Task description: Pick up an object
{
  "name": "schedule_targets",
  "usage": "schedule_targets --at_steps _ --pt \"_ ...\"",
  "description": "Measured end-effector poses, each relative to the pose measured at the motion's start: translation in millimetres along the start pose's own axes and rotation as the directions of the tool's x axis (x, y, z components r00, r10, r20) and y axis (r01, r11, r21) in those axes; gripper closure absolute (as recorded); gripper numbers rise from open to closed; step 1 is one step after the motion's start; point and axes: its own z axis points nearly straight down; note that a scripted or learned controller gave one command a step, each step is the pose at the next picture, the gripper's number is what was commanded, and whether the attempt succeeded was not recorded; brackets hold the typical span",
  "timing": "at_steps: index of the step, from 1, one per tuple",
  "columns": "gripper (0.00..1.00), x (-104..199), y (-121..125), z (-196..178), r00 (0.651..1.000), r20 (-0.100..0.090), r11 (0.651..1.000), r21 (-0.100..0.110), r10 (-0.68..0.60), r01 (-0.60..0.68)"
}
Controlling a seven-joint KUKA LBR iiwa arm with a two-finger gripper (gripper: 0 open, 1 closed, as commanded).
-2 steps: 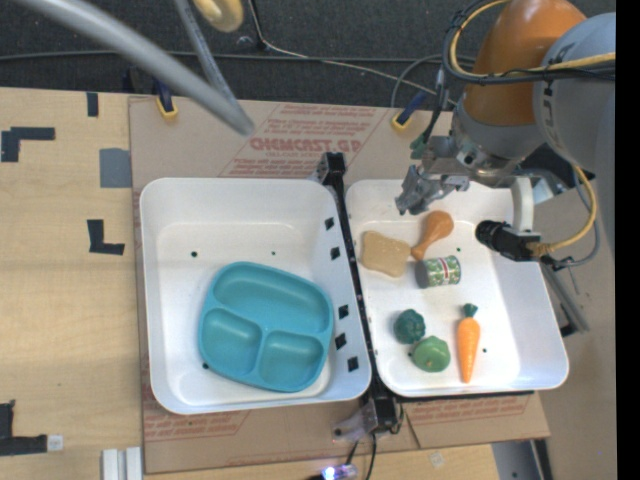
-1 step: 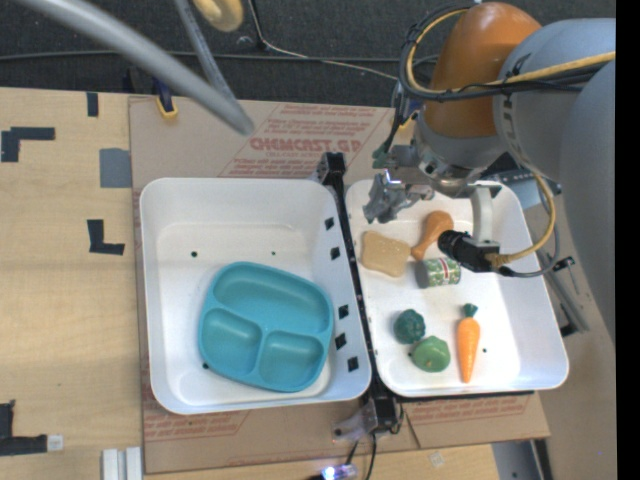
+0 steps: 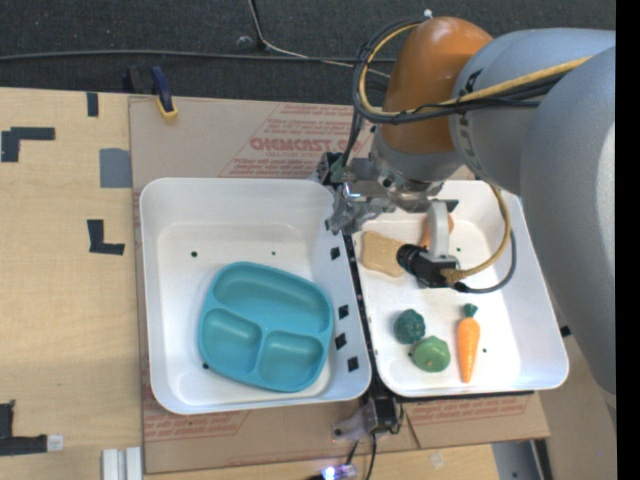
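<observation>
Gripper (image 3: 345, 208) sits at centre frame, right over the wall where the left bin (image 3: 160, 268) and right bin (image 3: 540, 353) meet, near their upper ends. The wrist blocks my view of it, so I can't tell how wide it is or whether it has anything. Nothing is visibly in it.

Nearest candidate: tan slice (image 3: 378, 253), right bin, just below-right of the gripper, lying flat close to the dividing wall. Further down the same bin: dark green piece (image 3: 409, 325), light green piece (image 3: 432, 354) just beside it, carrot (image 3: 468, 346) just right of both. Blue divided tray (image 3: 265, 328) lies alone in the left bin, lower centre.

Risks as I read it:
- Gripper lines up with the wall more than with any object. A straight descent likely lands on the rim, so it closes on nothing or shoves the bins.
- Slice is thin, flat and hard by the wall, so there's little to pinch and no room on one side.
- Green pieces look rounded and could squirt out under a squeeze.
- Tray is too wide except at its rim.
</observation>
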Motion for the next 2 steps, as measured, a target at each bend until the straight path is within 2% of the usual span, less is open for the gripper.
schedule_targets --at_steps 1,2 --pt "1.00 58.4 -10.5 -9.1 1.000 -0.001 1.000 -0.003 -0.002 0.002" --pt "0.00 55.0 -10.2 -8.6 1.000 0.001 1.000 -0.002 0.002 -0.002"
